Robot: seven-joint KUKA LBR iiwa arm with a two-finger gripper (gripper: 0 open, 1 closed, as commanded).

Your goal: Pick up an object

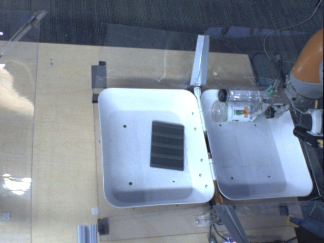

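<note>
Fingers (265, 109) on the gripper (271, 108) are blurred against clear plastic, and whether they are apart or together cannot be told. The gripper is seen at the upper edge of the right bin (263, 161), just at the right-hand ends of two bottles. It is carried by the grey arm (304, 85), whose orange band (310, 59) is seen at the right of the view.

Two transparent bottles are laid on their sides in the upper left corner of the right bin, one beside the other and apparently touching. The upper bottle (242, 94) is closed with a dark cap pointed toward the left bin. The lower bottle (230, 113) is wrapped in a pale label with green and orange marks; its writing is too small to be read, and no brand can be made out.

A dark ribbed block (167, 145) is laid flat near the middle of the left bin (109, 135), well apart from the bottles and the gripper. No writing is seen on it.

Both bins are set side by side on the light wooden table (55, 135).
</note>
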